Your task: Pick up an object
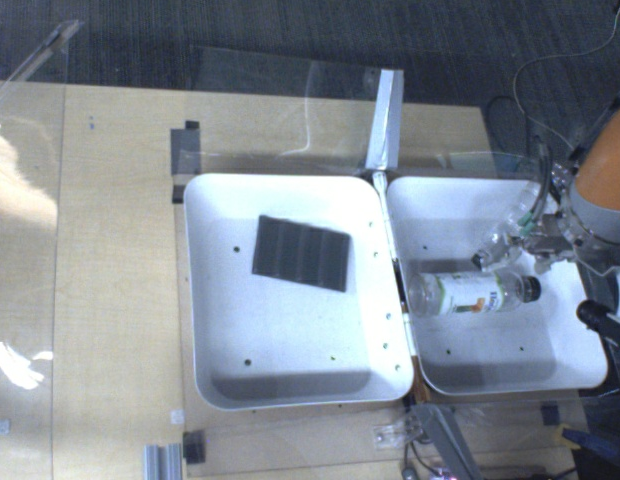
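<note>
A: Where did we find the bottle at this moment?

B: It lay on its side in the right bin, in the right half of the frame, close to that bin's left wall. Its long axis ran nearly level across the picture, the dark cap toward the right edge and the clear base toward the divide between the two bins.

A: And the end effector?

B: We saw it above and slightly to the right of the bottle in the frame, just beside the cap end, hanging from the arm with its orange band at the right edge. We could not tell whether it was open or closed; the parts there were clear and glinting, and blurred together. Nothing showed between them that we could call a grip.

A: So which relation mattered for the coming move?

B: We judged it was the bottle lying down-frame and a little left of the end effector, with its length crosswise; a closing across the narrow body, not along it, seemed the likelier way to take it.

A: Any writing?

B: The bottle bore a pale label with small red and dark marks, too small for us to read. The dark ribbed pad in the left bin carried no lettering we could see
</note>
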Action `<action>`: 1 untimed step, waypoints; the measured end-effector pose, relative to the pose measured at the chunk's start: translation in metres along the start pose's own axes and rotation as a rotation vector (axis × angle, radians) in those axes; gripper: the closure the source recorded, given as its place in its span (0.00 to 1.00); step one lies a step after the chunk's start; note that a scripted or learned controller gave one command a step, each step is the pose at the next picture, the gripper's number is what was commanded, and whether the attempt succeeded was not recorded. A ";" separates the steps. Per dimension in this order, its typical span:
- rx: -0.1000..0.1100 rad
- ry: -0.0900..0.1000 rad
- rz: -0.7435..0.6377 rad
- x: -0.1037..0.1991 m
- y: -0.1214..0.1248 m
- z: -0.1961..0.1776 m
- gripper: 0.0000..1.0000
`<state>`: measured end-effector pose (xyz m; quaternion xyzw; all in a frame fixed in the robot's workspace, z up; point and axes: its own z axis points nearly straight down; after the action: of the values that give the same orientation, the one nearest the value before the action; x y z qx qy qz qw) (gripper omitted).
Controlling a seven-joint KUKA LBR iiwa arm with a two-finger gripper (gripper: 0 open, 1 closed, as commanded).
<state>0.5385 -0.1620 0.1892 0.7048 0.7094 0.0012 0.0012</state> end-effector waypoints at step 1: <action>-0.008 -0.003 -0.126 -0.044 0.021 0.100 0.00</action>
<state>0.5606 -0.2058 0.0888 0.6589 0.7522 0.0028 0.0053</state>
